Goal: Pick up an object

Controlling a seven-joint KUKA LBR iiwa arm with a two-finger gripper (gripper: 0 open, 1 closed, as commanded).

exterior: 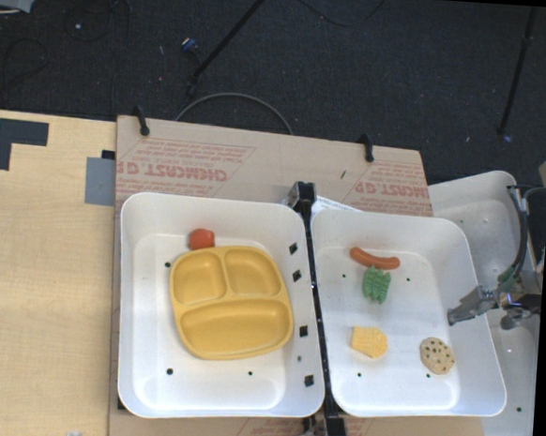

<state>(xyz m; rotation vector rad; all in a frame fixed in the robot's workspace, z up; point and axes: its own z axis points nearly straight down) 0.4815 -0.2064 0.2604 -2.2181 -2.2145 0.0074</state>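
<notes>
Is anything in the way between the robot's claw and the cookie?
Nothing visible is. The gripper sits at the right bin's right edge, and the cookie lies just below and left of it, with bare white bin floor between them. The sausage, broccoli and cheese lie further left.

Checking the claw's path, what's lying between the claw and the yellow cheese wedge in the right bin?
In the camera view, the round speckled cookie lies between the claw and the yellow cheese wedge, slightly below the direct line; otherwise bare white bin floor.
</notes>
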